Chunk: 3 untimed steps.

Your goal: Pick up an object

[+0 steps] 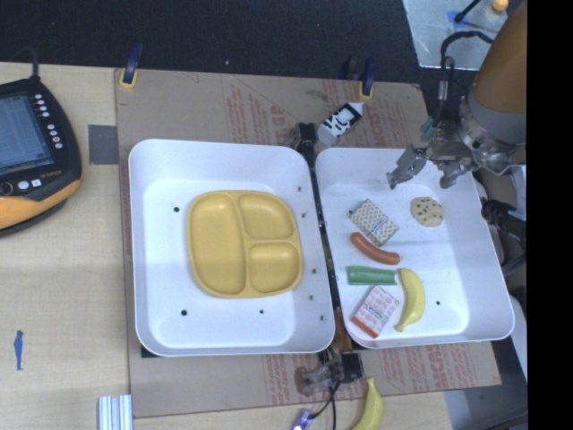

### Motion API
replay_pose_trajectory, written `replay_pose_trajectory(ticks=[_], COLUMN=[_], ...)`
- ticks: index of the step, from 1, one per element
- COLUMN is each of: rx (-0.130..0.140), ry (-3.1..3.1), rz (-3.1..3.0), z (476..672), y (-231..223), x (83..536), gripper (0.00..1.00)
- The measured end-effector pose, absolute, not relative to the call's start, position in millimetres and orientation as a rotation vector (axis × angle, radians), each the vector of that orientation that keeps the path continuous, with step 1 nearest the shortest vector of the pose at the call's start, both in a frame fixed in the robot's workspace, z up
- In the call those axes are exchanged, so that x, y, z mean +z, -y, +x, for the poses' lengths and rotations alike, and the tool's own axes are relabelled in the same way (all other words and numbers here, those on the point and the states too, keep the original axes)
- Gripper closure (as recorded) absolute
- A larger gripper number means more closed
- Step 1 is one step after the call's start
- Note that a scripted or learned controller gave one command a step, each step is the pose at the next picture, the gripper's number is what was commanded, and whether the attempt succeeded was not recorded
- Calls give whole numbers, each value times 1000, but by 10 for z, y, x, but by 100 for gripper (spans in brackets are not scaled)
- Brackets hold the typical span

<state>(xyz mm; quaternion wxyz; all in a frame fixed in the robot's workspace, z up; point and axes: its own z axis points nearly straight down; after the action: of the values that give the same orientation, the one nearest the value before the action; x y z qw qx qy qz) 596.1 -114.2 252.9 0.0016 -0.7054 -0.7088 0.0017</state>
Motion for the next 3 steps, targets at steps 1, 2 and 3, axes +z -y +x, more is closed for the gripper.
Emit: replay_pose_trajectory(ticks=[1, 2, 3], rx=[7, 9, 6], ry=[2225, 2224, 2225], rz=[-2213, -2212, -2213], z=[5438, 5660, 5329], y=[961, 994, 1173], x=[1715, 1004, 914], gripper=[0, 0, 0])
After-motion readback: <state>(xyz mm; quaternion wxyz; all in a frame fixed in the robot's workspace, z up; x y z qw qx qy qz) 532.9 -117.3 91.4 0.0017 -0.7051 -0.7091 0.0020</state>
